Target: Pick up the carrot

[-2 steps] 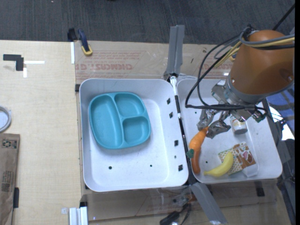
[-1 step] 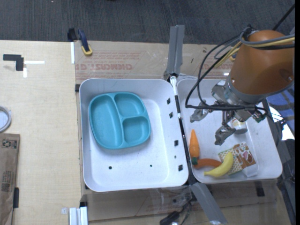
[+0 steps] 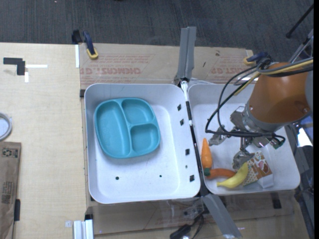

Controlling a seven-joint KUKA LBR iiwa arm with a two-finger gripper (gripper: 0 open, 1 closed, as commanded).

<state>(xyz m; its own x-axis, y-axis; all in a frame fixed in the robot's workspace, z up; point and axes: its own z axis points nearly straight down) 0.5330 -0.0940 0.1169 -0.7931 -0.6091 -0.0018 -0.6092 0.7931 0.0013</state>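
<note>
The carrot (image 3: 206, 154) is a tapered orange piece lying along the left wall of the right bin (image 3: 199, 118), thin tip toward the back and a bit of green at its near end. My gripper (image 3: 243, 156) hangs below the orange wrist band over the right bin's near half. It sits to the right of the carrot and apart from it, just above a banana (image 3: 234, 178). Nothing orange shows at the gripper.
A darker red-orange piece (image 3: 223, 173) lies between the carrot's near end and the banana. A printed packet (image 3: 260, 168) rests at the bin's near right. The left bin (image 3: 94, 148) holds a blue divided plate (image 3: 127, 127). Black cables loop beside the wrist.
</note>
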